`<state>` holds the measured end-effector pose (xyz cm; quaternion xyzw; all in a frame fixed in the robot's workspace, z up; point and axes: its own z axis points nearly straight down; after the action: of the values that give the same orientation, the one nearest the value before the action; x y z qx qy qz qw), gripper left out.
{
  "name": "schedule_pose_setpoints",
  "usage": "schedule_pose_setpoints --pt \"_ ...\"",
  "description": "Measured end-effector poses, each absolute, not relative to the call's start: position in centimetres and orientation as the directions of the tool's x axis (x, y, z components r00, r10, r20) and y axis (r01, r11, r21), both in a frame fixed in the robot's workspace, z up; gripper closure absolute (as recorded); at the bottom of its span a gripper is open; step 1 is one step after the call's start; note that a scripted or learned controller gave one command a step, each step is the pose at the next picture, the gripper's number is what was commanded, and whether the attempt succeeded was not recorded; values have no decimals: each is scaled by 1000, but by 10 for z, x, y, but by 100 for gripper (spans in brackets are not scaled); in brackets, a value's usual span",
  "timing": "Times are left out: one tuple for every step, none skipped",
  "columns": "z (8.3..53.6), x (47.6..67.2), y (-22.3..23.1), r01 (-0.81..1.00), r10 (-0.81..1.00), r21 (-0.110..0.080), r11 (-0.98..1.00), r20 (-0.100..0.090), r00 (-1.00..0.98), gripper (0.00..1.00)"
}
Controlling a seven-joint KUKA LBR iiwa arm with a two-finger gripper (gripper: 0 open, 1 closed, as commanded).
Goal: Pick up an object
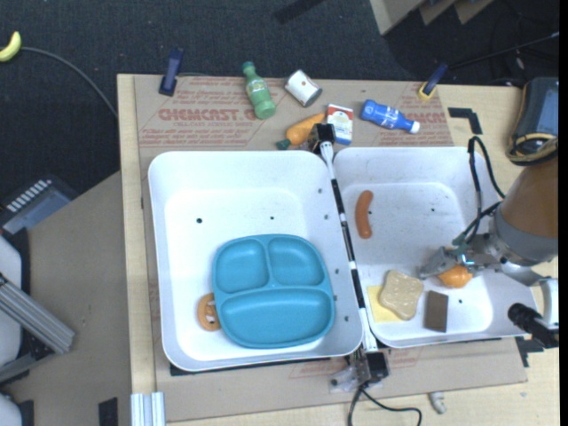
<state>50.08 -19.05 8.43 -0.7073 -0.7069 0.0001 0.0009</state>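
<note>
Over the right bin [404, 162], claw [453, 266] low

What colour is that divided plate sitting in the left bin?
The divided plate is light blue, shown clearly in the camera view from above.

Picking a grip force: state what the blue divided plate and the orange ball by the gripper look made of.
The blue divided plate, in the left white bin: probably moulded plastic, going by its even colour and soft sheen. The small orange ball, beside the gripper in the right white bin: smooth, possibly plastic toy fruit; too small to tell.
</note>
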Motion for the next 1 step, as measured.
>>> schedule_pose_setpoints --pt "94 501 -191 1000 1000 1 -1 0 1 100"
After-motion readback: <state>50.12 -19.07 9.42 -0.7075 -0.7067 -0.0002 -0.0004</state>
